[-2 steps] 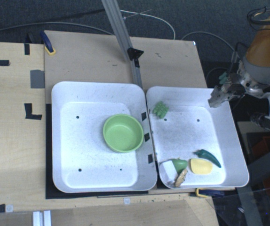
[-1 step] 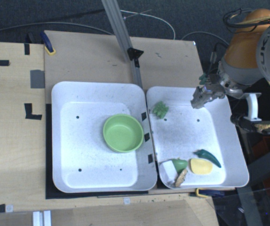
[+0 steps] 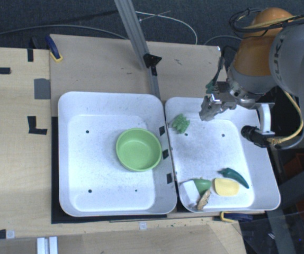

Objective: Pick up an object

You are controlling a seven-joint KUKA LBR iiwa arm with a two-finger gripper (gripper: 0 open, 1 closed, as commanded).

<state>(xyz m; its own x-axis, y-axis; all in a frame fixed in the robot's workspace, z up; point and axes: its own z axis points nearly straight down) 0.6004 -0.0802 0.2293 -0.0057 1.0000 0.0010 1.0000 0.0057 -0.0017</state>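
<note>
My gripper (image 3: 207, 113) hangs over the back edge of the right bin (image 3: 258, 157), pointing down with nothing seen between its fingers. A small green knobbly toy (image 3: 181, 123) lies to its left, near the bin's back left corner and apart from it. A green bowl (image 3: 138, 149) sits in the left bin (image 3: 83, 142). At the right bin's front lie a dark green pepper-shaped piece (image 3: 235, 177), a yellow piece (image 3: 226, 187), a green cone-shaped piece (image 3: 202, 184) and a tan stick (image 3: 203, 199).
A grey slanted pole (image 3: 133, 28) runs from the top down to the divide between the bins. Cables (image 3: 168, 20) lie on the bench behind the bins. The arm's orange band (image 3: 260, 33) and grey body fill the upper right.
</note>
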